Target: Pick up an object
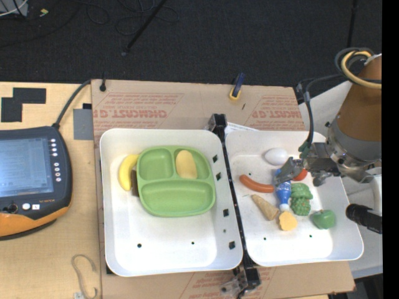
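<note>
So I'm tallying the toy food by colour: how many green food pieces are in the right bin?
2: a knobbly broccoli-like piece just below the gripper, and a smooth green piece lower right of it. The arm may hide others.

Tan wooden worktop, bearing a flat brown cardboard sheet with 2 shallow white plastic bins side by side on it: left bin, right bin. Orange-edged grey touchscreen pendant at far left.

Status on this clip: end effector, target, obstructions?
End effector low over right bin, grip unconfirmed. Blue bottle directly beneath. Crowded by broccoli, hot dog, white egg.
</note>
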`<state>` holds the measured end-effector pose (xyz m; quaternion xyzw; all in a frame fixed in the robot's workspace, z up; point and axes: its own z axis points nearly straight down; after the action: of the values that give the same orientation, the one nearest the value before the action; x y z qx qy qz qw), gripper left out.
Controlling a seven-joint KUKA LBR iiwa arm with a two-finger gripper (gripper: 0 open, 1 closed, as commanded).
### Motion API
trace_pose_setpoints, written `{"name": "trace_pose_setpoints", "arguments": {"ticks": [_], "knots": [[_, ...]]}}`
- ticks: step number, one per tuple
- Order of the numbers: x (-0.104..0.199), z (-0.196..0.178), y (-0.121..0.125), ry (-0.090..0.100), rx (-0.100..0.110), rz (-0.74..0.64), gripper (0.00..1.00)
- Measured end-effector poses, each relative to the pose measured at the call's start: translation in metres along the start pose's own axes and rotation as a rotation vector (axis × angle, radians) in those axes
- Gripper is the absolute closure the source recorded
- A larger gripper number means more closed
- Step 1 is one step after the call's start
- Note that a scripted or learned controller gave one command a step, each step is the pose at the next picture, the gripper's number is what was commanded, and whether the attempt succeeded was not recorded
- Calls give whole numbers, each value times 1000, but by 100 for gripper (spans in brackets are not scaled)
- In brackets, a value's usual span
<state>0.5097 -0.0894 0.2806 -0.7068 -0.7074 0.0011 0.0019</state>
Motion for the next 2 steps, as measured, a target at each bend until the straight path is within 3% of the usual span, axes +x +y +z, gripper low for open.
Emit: {"name": "trace_pose_setpoints", "arguments": {"ticks": [2], "knots": [[-3,110,-17,2,6,0,0]]}}
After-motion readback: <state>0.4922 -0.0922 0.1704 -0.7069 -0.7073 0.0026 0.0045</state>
